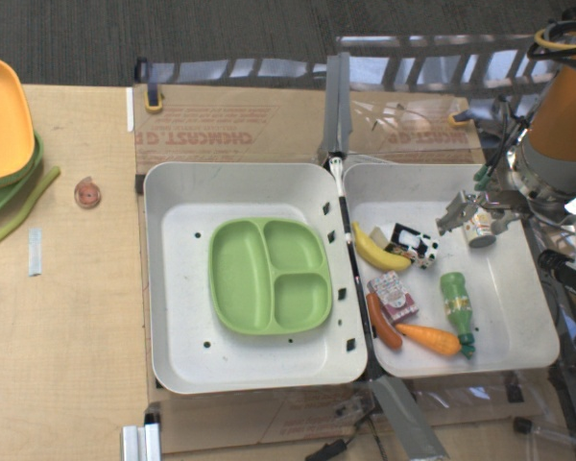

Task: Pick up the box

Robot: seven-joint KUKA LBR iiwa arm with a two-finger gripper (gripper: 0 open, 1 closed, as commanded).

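Gripper (478,221) poised over right bin (518,353)
Whether the fingers are open, I cannot tell; box (396,295) lies at seven o'clock, between sausage (384,321) and bottle (455,298); descend squarely.

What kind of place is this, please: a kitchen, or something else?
Probably a robot test bench in a lab, not a kitchen: two white bins stand side by side on cardboard, toy food like a banana fills one, and a robot arm reaches in.

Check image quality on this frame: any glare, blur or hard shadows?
Camera view: even, soft lighting, no hard shadows; mild sheen on the white bins' rims; green plate and box reasonably sharp; gripper slightly blurred and cluttered; box label too small to read.
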